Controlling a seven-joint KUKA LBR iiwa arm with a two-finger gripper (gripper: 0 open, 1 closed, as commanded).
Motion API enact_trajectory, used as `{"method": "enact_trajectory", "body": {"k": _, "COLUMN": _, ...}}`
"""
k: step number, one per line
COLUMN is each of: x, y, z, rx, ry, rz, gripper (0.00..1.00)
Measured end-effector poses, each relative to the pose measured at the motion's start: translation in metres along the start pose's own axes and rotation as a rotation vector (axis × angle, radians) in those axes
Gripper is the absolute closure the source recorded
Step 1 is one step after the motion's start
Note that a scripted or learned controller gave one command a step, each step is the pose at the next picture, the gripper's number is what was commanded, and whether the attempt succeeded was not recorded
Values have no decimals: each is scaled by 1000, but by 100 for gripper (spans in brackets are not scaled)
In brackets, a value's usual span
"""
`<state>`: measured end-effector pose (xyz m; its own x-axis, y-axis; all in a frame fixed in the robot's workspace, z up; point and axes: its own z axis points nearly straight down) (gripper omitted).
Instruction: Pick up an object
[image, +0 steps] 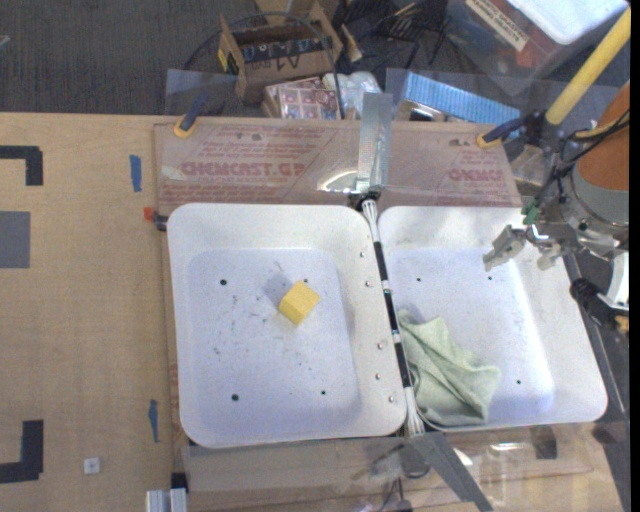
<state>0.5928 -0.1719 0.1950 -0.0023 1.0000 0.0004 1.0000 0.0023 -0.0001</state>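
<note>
While the gripper (520, 247) hangs over the right bin's (560, 400) far edge with fingers spread and nothing between them, the pale green cloth (447, 372) lies crumpled by the divider; the yellow block (298, 302) sits in the left bin (200, 250); a descent here would likely close on bare plastic.

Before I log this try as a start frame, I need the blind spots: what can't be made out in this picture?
- Gripper, camera view: small and blurred above the right bin; open or shut cannot be told.
- Arm: cut off by the right edge.
- Green cloth: crumpled folds hide anything beneath it.
- Yellow block in the left bin: its underside is hidden.
- Clutter behind the bins: too jumbled to identify.
</note>
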Motion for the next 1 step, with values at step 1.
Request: {"method": "enact_trajectory", "body": {"k": 1, "x": 0, "y": 1, "z": -11, "rx": -4, "ry": -1, "rz": -1, "gripper": 100}}
